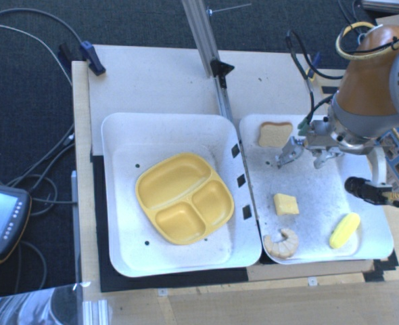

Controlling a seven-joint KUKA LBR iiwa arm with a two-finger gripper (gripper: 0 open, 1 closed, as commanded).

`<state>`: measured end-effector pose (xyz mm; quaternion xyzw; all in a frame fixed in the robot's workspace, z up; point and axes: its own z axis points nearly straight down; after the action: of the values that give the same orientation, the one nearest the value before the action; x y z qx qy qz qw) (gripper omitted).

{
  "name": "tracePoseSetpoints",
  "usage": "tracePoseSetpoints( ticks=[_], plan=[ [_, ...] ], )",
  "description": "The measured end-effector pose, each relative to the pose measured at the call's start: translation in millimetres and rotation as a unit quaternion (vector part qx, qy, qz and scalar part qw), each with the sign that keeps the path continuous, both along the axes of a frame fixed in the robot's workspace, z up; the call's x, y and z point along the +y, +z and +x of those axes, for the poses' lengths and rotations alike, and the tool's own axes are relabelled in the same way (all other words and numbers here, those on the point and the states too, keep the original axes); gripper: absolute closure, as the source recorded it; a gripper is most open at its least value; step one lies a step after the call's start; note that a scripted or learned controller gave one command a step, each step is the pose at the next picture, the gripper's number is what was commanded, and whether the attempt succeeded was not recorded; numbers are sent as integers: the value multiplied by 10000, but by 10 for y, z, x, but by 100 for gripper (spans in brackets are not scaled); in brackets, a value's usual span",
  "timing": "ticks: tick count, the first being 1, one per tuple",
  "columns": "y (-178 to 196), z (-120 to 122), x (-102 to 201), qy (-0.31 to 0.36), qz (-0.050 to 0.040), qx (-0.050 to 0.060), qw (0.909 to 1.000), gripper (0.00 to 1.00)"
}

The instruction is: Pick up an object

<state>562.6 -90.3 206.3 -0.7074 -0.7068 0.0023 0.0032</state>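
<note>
My gripper (302, 158) hangs over the back part of the right bin (321, 252), open, with nothing between its fingers. A slice of toast (275, 135) lies just to its left in the bin's back left corner. A yellow cheese cube (286, 204) sits in front of the gripper, near the middle of the bin. By the front rim lie a shrimp (281, 243) and, further right, a yellow corn-like piece (345, 230). None of them touches the gripper.
The left bin (118, 181) holds a yellow divided plate (184, 198) with three compartments. A metal pole (203, 26) rises from the bench behind the gap between the bins. Cables and a blue clamp (91, 56) lie at the back left.
</note>
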Motion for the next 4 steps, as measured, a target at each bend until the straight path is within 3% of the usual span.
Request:
tracePoseSetpoints(
  ticks=[2,3,4],
  plan=[
    [-931,72,18,7,3,-4,10000,0],
    [-792,92,19,7,3,-43,10000,100],
    [-170,165,-17,11,-11,-73,10000,100]
  ],
)
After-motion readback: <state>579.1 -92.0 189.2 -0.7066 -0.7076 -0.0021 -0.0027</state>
